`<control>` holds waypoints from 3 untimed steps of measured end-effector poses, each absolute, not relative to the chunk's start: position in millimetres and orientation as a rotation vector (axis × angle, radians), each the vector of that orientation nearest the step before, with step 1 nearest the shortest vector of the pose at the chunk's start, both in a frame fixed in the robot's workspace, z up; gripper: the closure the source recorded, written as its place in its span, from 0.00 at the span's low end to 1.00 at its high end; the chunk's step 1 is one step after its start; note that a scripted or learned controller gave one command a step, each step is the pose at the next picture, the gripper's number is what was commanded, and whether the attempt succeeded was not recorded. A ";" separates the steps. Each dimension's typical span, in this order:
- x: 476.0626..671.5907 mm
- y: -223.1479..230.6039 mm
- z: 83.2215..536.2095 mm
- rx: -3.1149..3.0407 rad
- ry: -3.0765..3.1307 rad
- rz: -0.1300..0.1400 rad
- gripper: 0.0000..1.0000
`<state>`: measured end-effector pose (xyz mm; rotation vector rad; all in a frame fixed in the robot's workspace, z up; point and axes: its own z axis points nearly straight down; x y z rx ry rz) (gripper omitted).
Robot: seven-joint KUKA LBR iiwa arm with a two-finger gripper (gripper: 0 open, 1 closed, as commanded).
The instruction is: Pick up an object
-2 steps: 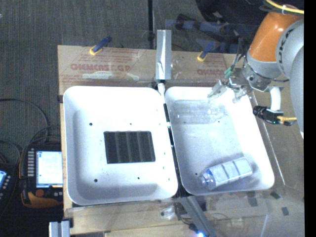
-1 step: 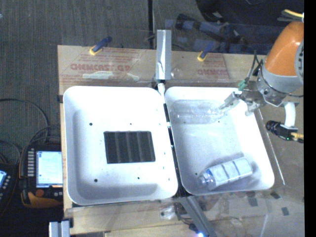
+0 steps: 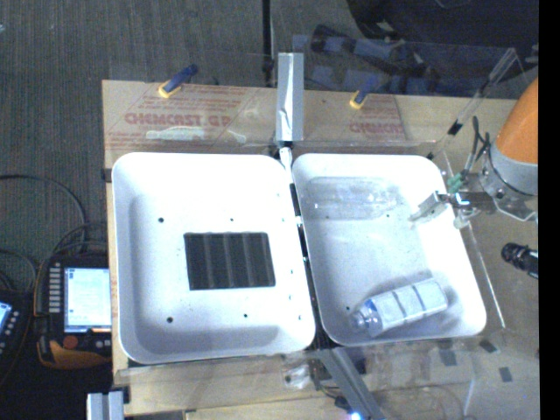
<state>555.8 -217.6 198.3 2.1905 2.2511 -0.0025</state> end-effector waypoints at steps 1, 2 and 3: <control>485.9 -222.2 188.7 2.241 2.203 -0.002 0.00; 487.4 -216.4 96.4 2.067 2.367 0.011 0.00; 488.1 -216.8 105.8 2.065 2.365 0.009 1.00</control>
